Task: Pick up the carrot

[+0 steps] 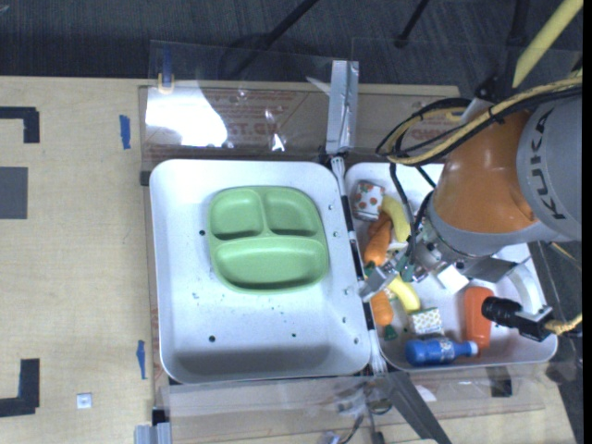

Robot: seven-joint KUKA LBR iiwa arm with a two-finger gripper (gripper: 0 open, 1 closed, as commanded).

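Left bin (176, 248): shallow white plastic tray holding a light green three-section plastic plate (268, 237), which lies flat near the middle.

Divider: the two bins meet along a dark seam, and the carrot lies just right of it.

Carrot (377, 240): small orange plastic toy carrot with a green tip at its lower end, lying lengthwise against the left wall of the right bin (532, 345).

Neighbours: a yellow toy banana (397, 218) touches the carrot on its right; a small white patterned cup (368, 198) sits just above; another orange piece (382, 311), a yellow piece (404, 293), a blue bottle (441, 350) and an orange-red bottle (474, 311) lie below and to the right.

Gripper (404, 268): metal two-finger tool at the end of the grey and orange arm (490, 188), low over the clutter just below the carrot. Whether it is parted or closed cannot be told, and nothing is visibly held.

Handling, as a judgement: probably light, stiff and smooth, so somewhat slippery. Taking it across the thick orange middle looks best, though the wall and banana crowd both sides.
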